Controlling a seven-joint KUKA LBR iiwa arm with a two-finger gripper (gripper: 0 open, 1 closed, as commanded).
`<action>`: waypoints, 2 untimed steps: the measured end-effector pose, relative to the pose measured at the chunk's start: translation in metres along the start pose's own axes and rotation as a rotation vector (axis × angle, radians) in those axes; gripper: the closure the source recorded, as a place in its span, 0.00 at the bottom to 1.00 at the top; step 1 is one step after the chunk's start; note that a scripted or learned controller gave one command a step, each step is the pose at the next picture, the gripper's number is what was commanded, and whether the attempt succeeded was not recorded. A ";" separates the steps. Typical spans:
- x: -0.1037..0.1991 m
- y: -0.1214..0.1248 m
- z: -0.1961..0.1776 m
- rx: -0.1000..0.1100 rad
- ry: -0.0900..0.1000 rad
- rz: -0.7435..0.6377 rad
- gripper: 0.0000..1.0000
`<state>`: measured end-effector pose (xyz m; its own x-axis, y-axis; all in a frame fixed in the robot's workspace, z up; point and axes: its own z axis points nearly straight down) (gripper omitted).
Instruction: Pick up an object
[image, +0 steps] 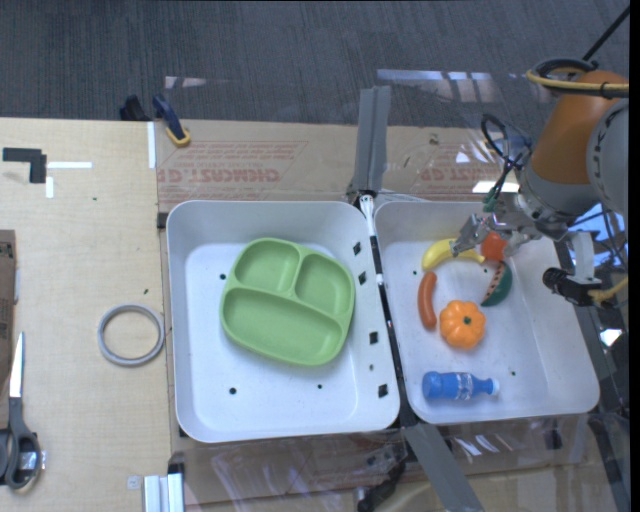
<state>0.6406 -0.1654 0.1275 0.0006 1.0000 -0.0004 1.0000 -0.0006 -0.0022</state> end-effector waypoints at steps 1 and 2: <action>0.048 -0.041 0.036 0.000 0.000 -0.001 0.00; 0.039 0.018 0.035 -0.002 -0.001 -0.004 0.00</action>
<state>0.6590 -0.1267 0.0922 -0.0035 1.0000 -0.0014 1.0000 0.0035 -0.0002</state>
